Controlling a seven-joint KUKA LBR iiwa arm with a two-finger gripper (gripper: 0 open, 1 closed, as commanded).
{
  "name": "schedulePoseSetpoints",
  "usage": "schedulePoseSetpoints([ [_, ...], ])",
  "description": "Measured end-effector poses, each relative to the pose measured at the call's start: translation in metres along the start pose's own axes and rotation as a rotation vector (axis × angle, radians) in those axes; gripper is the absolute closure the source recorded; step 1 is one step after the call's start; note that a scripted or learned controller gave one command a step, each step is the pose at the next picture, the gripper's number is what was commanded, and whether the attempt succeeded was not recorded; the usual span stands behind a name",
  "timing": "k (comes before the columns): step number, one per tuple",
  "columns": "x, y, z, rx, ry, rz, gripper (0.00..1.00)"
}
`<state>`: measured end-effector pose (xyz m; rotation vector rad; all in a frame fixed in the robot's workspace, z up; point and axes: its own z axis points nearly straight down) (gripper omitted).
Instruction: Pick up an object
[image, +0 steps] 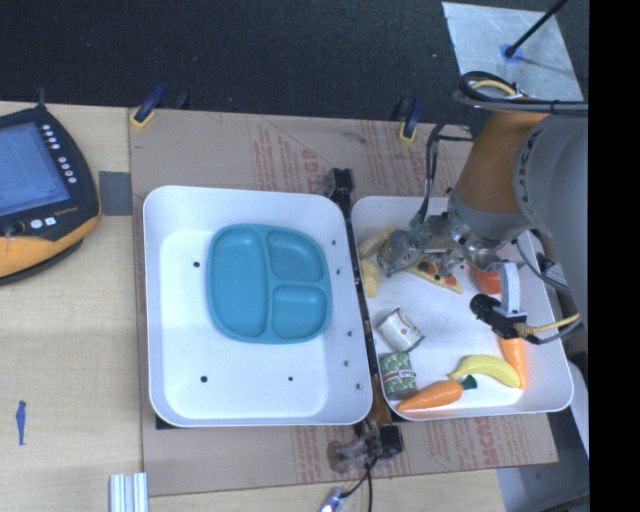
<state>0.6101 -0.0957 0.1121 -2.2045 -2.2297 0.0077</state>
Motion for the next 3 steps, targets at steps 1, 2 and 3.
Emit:
schedulePoseSetpoints([
  [1,-0.001,0.0,-0.01,0.0,0.0,-0.003,1.0],
  [2,0.077,-0.014,-0.166,-0.006,-0.001,0.006,1.0],
  [3,0.077,-0.015,-0.165,-0.004,-0.001,0.006,0.0],
])
